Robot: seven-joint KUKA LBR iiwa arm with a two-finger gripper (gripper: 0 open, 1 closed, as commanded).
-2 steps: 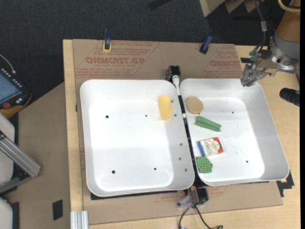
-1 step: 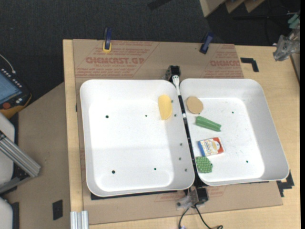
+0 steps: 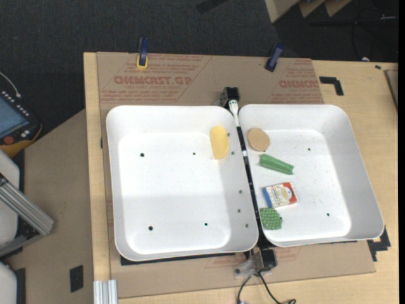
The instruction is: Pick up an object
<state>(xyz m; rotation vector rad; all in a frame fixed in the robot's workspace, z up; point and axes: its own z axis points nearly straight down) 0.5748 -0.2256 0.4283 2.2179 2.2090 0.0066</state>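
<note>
two shallow white plastic bins side by side on a brown cardboard sheet (image 3: pixel 190 75), held at the far edge by two blue clamps (image 3: pixel 143 52).

in the left bin (image 3: pixel 111 145): a single pale yellow oblong piece (image 3: pixel 219 142), up in the far right corner, just beside the wall shared with the neighbour, long axis running roughly far to near.

in the right bin (image 3: pixel 362 167), all crowded along its left side:
- a flat tan round disc (image 3: pixel 257 139), nearest the far corner, close to the shared wall
- a green elongated piece (image 3: pixel 276 164), long axis slanting from far-left to near-right, apart from the disc
- a small red, white and blue packet (image 3: pixel 280 195), lying flat, slightly tilted
- a green textured rounded piece (image 3: pixel 271 218), just below the packet, near the bin's front-left corner

probably an easier reach into the right bin, given an arm coming from that side; green elongated piece best pinched across its short width.

pincer's state: cannot tell, spread or pressed together.

hard to make out: print on the packet, what the tan disc and the yellow piece really are, and whether the textured piece touches the bin wall.
</note>
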